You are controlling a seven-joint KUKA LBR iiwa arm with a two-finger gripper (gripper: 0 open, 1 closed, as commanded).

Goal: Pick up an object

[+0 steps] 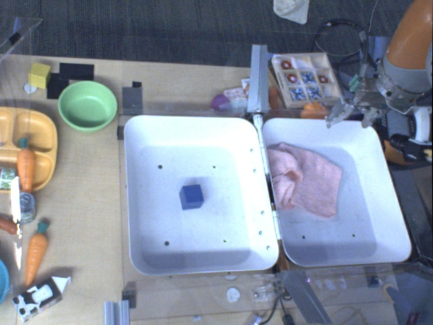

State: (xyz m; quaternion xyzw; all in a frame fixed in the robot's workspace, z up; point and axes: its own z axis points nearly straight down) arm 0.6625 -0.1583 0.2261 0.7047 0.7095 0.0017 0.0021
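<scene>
A small blue cube (pixel 192 196) sits near the middle of the left bin (pixel 149 242). A crumpled pink cloth (pixel 306 179) lies in the left half of the right bin (pixel 379 235). My gripper (pixel 352 117) hangs over the far right corner of the right bin, above and to the right of the cloth and apart from it. Its two fingers (pixel 335 117) are spread, open, with nothing between them. The arm's orange band (pixel 411 36) shows at the upper right.
On the bench to the left are a green bowl (pixel 87 105), a yellow tray (pixel 34 147) and toy carrots (pixel 35 249). Behind the bins lie a game board (pixel 304 78) and small toys. A metal divider (pixel 258 80) stands between the bins.
</scene>
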